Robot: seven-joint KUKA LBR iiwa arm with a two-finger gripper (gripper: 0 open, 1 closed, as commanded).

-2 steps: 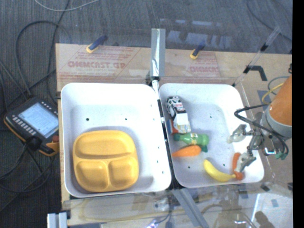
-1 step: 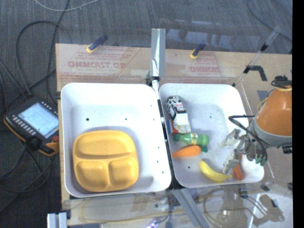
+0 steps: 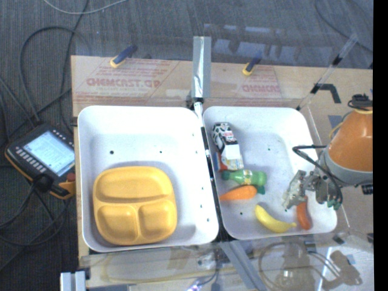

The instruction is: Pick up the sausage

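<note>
Arm: I see it entering from the right, orange band above the wrist, reaching over the right bin.
Gripper: gripper sits low over the right bin's near-right part. My view shows pale metal fingers pointing down and left, but I cannot tell whether they are spread or closed.
Sausage: sausage, reddish-orange, lies just below the gripper and slightly to its right, on the bin floor close to the right wall. I cannot tell whether the fingers touch it; its upper end is very near them. I see nothing between the fingers.
Banana: banana lies below and left of the gripper, its right tip just beside the sausage's lower end.
Carrot: carrot lies left of the gripper, at about the same height, well apart from it.
Green bottle: green bottle lies on its side left of the gripper and a bit above, just over the carrot.
Carton: white carton with black patches, up and left of the gripper, along the bin's left wall.
Left bin: left bin, far left of the gripper, holds a yellow tray with three sections.
Pendant: pendant with lit screen, off the tabletop, far left.
</note>
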